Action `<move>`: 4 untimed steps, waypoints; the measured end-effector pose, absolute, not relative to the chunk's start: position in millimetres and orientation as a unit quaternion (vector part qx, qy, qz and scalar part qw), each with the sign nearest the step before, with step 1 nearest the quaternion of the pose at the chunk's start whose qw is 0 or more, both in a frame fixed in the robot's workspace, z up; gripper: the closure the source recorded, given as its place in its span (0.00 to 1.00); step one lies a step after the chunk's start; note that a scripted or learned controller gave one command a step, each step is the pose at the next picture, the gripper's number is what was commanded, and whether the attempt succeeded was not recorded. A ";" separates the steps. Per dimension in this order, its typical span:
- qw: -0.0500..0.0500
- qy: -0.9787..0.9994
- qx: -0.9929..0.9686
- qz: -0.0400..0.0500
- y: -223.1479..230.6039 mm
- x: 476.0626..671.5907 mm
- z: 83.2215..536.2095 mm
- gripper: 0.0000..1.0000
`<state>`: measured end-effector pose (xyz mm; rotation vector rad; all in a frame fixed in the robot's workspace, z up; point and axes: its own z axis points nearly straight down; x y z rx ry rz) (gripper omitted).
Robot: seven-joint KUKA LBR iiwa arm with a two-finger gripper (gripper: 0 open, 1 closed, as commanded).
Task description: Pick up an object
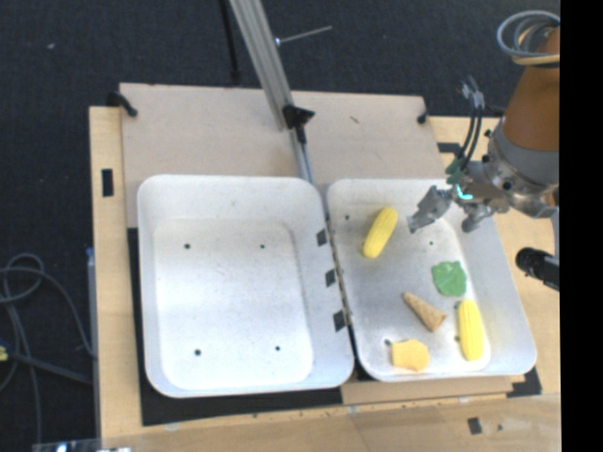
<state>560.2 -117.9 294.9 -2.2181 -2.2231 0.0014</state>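
Observation:
The right bin (499, 252) holds a yellow corn cob (380, 231) near its upper left, a green leafy piece (449, 278), a tan cone-shaped piece (424, 310), a second yellow corn cob (470, 329) and a yellow-orange chunk (410, 355) near the front. My gripper (450, 214) hovers over the upper part of this bin, to the right of the first corn cob and above the green piece. Its two fingers (427, 209) are spread apart with nothing between them.
The left bin (151, 281) lies beside the right one. A slanted metal rail (264, 55) rises from the back of the bench to the seam between the bins. Cables lie on the floor at left.

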 end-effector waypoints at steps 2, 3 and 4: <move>0.000 -0.706 -0.708 0.001 -120.6 557.2 254.4 0.00; 0.000 -0.706 -0.708 0.001 -113.6 552.6 206.4 0.00; 0.001 -0.706 -0.708 0.002 -105.8 547.0 150.5 0.00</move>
